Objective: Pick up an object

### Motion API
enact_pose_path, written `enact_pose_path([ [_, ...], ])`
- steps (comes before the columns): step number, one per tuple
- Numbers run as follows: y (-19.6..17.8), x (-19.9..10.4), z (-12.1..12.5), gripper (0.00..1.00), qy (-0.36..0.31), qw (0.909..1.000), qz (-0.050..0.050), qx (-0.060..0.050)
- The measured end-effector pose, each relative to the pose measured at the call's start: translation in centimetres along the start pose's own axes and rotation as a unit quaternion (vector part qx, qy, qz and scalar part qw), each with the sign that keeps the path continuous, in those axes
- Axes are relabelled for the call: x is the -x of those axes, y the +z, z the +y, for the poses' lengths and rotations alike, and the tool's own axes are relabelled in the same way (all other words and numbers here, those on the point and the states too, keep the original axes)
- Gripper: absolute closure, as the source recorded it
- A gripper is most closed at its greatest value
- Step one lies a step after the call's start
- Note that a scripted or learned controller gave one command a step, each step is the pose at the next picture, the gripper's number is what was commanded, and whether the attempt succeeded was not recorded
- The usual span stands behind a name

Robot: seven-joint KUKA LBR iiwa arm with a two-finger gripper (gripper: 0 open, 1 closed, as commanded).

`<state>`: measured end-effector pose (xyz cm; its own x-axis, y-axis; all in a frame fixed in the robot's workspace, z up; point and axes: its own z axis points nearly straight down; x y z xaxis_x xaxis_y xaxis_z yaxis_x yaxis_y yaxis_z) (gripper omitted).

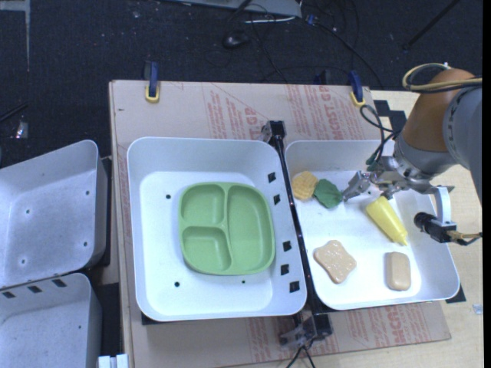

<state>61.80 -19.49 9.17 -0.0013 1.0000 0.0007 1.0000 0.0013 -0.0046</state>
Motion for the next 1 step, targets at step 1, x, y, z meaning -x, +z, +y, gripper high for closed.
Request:
enact_pose_path([
  [1, -1.42, 0.04, 0.21, 1.0, -0.001, 1.0, -0.001, 0.004],
])
